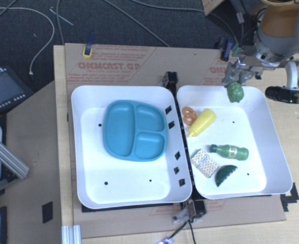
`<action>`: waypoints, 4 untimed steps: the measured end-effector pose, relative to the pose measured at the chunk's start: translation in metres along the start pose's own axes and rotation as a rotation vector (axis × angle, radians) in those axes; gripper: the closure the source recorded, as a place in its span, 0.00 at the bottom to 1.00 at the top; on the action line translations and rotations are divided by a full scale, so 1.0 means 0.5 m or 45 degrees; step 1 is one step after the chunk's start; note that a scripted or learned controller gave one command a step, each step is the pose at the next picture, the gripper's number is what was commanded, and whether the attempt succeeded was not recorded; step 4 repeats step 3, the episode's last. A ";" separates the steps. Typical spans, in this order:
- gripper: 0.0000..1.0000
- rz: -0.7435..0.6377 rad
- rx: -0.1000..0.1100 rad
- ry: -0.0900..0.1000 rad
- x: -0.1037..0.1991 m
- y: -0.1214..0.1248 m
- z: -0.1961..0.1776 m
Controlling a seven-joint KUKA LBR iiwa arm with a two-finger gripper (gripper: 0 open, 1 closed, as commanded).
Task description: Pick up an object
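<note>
My gripper [236,83] hangs over the back edge of the right bin [276,151], shut on a small green rounded object [235,92] that dangles from its fingers above the bin floor. Lying in the right bin are a yellow bottle [202,122], an orange pretzel-shaped piece [188,115], a green bottle [230,151], a patterned white packet [205,163] and a dark green wedge [225,174].
The left bin [88,177] holds a blue divided plate [135,130]. A black divider with clips [177,136] runs between the bins. Cables cross the dark floor at the back, and a cardboard sheet [124,60] lies under both bins.
</note>
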State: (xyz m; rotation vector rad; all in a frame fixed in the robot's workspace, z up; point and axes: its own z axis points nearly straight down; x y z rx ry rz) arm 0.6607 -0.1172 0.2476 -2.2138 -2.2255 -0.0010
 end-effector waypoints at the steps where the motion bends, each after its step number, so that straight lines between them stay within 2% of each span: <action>1: 1.00 0.000 0.002 0.000 0.119 -0.005 0.016; 2: 1.00 0.002 0.002 -0.001 0.206 -0.018 0.029; 3: 1.00 -0.001 0.002 0.001 0.331 -0.042 0.022; 4: 1.00 -0.001 0.002 0.001 0.331 -0.042 0.022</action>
